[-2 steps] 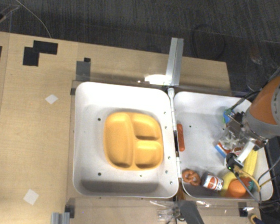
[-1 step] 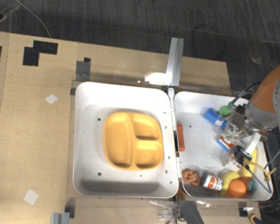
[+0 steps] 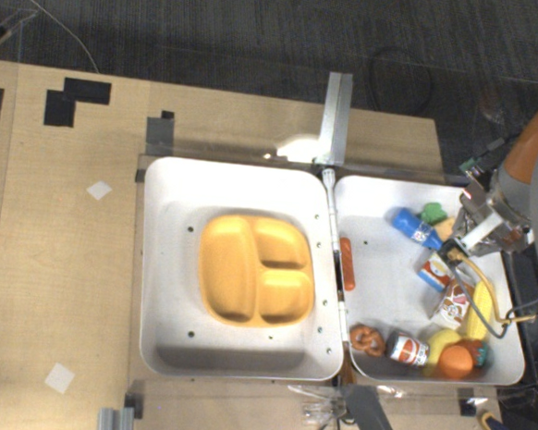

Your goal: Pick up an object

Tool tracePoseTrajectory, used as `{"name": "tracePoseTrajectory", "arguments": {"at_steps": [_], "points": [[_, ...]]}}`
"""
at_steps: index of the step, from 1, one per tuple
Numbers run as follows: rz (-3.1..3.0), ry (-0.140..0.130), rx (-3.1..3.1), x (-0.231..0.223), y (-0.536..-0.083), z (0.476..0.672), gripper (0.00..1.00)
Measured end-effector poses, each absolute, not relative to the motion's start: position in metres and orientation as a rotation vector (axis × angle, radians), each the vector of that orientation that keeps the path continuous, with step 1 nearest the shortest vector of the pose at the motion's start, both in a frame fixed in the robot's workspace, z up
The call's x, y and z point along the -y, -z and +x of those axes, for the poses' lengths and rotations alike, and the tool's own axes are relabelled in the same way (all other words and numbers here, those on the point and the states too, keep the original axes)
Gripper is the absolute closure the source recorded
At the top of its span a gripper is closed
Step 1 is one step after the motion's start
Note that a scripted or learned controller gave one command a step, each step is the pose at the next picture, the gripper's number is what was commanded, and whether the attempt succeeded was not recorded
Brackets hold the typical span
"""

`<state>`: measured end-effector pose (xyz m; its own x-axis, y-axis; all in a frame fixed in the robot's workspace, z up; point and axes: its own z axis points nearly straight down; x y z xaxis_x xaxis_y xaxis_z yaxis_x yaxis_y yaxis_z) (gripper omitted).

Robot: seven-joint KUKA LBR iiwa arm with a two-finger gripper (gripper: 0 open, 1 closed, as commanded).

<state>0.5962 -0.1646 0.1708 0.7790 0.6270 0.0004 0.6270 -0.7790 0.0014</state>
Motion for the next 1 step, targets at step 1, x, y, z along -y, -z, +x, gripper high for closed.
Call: {"name": "tracePoseTrajectory", "arguments": {"at_steps": [1], "points": [[3.007, -0.031, -0.880, 0.1716, -0.1197, 0.5469, 1.00]]}}
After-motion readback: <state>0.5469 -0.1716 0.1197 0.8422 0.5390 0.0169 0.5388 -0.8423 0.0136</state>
